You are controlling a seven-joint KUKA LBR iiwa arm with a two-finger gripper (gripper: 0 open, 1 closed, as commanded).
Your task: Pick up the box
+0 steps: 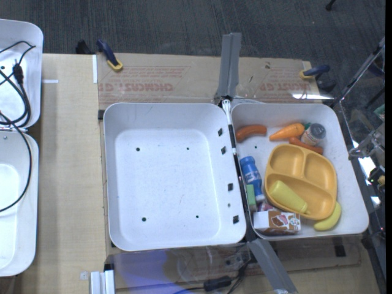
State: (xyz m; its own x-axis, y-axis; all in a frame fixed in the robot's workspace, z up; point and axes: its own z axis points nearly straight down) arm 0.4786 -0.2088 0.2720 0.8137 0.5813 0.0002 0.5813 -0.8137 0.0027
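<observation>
Box (pixel 277 221): lies flat at the near edge of the right bin (pixel 352 164), touching the yellow tray (pixel 306 173).
Handling: likely light, stiff cardboard; best taken across its short sides from above.
Neighbours: banana (pixel 329 218) just right; blue bottle (pixel 250 170) beyond it on the left.
Far end: carrot (pixel 286 131) and sausage (pixel 251 131).
Gripper: state cannot be told.

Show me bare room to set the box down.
The left bin floor is bare wall to wall. The right bin is crowded: plate, carrot, bottle, banana, and the box at its near wall.
</observation>
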